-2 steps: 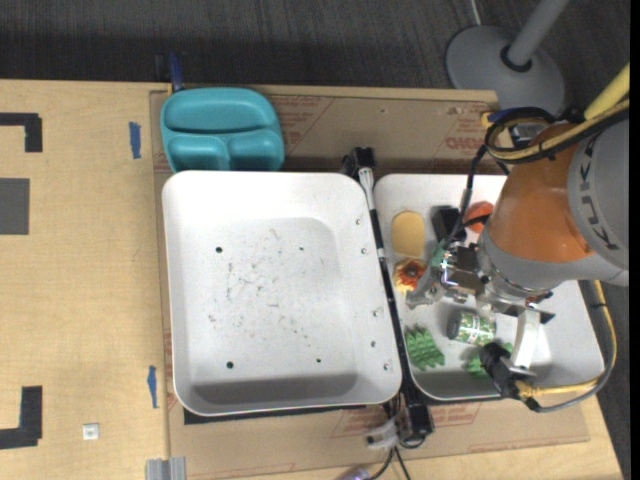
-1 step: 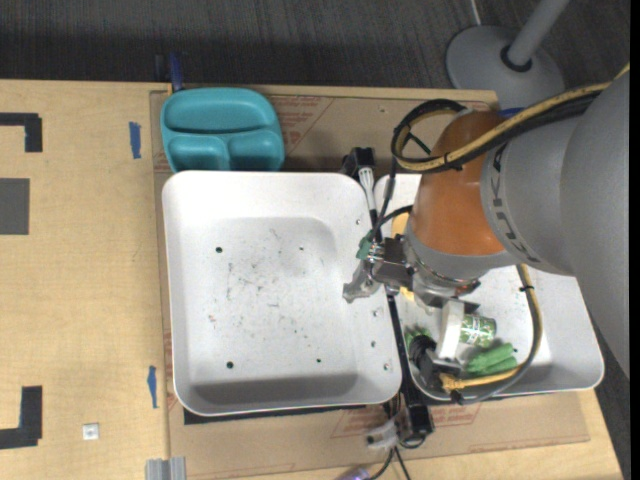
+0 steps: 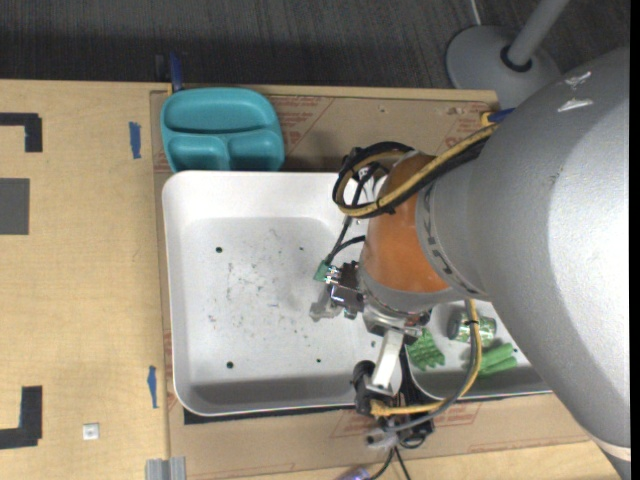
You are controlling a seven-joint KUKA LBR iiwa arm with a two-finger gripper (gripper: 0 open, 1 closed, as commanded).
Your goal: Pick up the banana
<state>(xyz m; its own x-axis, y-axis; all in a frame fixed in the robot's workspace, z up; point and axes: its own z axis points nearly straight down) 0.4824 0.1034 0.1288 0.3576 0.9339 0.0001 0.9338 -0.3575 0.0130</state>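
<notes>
The left white bin has a bare, open floor across its left and middle. The arm overhangs that bin's right rim, blocking passage there. A teal tray stands just behind the bin's far rim.

Two bins sit side by side on the bench. The left bin lies near the middle of the bench. The right bin is mostly hidden under the arm. A small tray sits just behind the left bin's back left corner. A few small things lie in the right bin, near its front edge.
</notes>
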